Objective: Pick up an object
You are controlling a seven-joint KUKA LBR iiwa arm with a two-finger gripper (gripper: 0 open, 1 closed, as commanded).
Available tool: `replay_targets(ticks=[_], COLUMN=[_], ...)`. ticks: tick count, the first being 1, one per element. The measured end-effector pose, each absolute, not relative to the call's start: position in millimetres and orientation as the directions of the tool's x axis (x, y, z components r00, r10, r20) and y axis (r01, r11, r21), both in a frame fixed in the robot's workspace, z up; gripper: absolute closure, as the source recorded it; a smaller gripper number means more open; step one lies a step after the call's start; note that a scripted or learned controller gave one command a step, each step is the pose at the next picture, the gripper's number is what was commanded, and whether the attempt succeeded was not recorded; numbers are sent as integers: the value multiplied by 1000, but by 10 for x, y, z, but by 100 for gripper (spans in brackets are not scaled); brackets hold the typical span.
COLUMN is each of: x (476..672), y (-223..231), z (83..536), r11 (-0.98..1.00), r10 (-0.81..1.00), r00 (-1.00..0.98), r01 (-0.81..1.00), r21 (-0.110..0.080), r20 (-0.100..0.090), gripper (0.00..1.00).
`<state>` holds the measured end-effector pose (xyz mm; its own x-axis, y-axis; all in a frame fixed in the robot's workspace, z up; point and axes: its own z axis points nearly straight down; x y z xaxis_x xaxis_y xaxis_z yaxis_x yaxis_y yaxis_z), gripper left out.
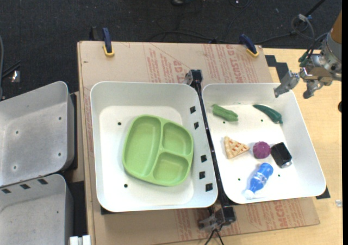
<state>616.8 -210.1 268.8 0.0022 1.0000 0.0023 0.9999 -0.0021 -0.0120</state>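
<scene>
White right bin [304,181]: two green pods [224,112] [268,112], waffle wedge [235,148], purple ball [261,149], black block [281,154], blue bottle [259,178]. Pincer [296,87] above far right corner, fingers spread, grasping nothing. Green divided plate [158,150] in left bin.

bench [163,59]: brown board | on it: 2 white bins, left bin [109,130], right bin [304,146], touching

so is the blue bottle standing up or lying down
Lying down: the bottle rests on its side on the right bin floor, cap toward the near rim.
</scene>
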Motion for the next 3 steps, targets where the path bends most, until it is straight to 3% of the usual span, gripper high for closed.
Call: replay_targets(ticks=[1,3], x=[6191,6246], y=[-2094,-2032], z=[2766,1904], r11=[1,4], r10=[1000,1000], r00=[-1,-4], r01=[1000,1000], r21=[0,-2], r20=[-1,0], gripper=[0,0])
